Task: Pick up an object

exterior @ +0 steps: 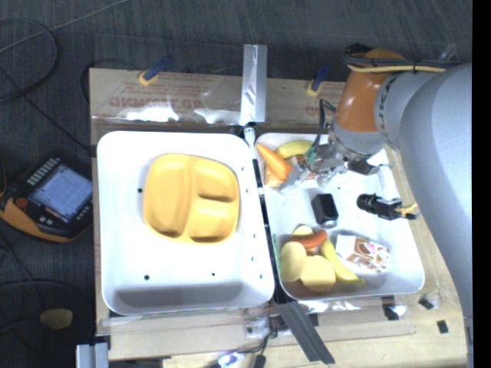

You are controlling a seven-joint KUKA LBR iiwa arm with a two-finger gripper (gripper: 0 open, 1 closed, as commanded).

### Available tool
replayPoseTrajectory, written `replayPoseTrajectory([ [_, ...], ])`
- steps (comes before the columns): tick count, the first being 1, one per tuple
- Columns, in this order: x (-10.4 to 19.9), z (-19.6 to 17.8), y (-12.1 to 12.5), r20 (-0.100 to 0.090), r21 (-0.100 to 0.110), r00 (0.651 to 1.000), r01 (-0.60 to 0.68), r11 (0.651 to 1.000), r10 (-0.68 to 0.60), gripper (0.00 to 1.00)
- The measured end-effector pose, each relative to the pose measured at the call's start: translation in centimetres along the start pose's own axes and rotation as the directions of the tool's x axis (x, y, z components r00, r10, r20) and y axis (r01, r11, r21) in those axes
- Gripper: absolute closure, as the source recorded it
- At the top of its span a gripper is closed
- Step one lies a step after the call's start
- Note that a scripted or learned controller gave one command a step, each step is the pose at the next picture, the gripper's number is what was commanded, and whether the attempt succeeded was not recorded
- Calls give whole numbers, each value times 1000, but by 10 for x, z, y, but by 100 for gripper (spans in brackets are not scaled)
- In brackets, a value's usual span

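Overhead, the grey arm's claw (318,167) hangs low in the upper part of the right bin (406,278), beside an orange carrot (272,162) and a banana (294,148); whether it is clenched or released cannot be told. A yellow divided tray (190,196) lies in the left bin (115,228), centre-left of the frame.

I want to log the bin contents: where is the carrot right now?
The carrot lies in the right bin's far left corner, beside the banana, just left of the gripper.
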State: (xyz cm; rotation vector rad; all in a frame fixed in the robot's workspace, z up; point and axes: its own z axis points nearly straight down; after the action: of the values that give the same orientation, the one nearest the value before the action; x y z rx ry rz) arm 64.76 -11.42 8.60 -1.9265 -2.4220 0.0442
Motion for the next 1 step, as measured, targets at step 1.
replayPoseTrajectory([
  [1, 29, -94, -28, 34, -40, 948, 319, 947, -317, 0],
])
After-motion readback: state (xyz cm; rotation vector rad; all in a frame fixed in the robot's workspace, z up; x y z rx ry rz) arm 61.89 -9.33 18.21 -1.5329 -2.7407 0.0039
